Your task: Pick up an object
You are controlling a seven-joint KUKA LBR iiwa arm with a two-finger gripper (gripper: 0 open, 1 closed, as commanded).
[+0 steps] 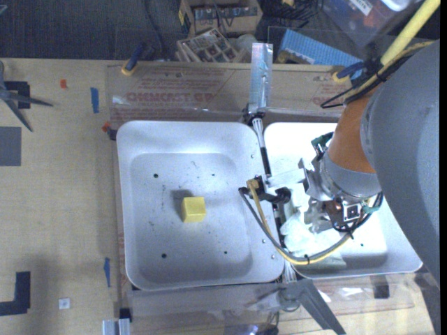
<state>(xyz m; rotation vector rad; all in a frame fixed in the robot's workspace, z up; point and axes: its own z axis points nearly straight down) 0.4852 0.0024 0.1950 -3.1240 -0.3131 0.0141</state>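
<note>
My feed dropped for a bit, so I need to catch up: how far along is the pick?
Nothing looks picked yet. The yellow block lies on the floor of the left bin, apart from the arm. In hand: the gripper is down over the right bin, near a pale object there; I can't tell whether it grips anything. Left: a confirmed grasp and a lift.

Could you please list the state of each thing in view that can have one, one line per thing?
yellow block: lying loose on the floor of the left bin, untouched, nothing near it.
hand: low over the right bin, apart from the block; its grip cannot be made out.
yellow cable: looped across the divide between the bins.
</note>
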